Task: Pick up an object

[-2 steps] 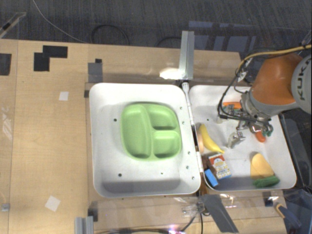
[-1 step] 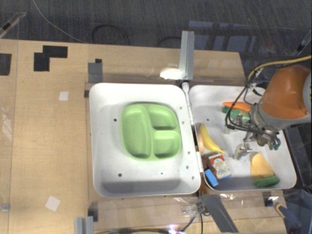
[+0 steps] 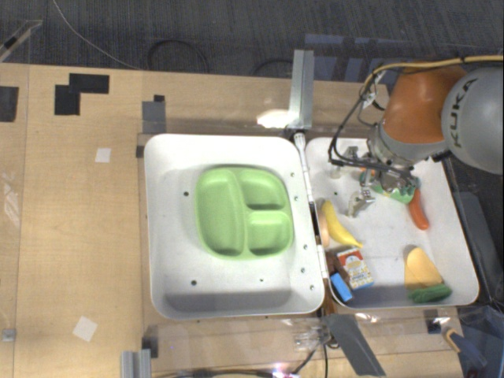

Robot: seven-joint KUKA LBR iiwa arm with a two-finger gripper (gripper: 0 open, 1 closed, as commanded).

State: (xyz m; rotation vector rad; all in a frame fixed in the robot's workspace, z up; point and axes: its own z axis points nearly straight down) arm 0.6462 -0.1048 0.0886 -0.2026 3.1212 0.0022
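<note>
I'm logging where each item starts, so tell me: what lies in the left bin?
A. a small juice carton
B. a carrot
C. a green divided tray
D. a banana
C: the green divided tray lies alone in the left bin, while the banana, the carrot and the small carton are all in the right bin.
</note>
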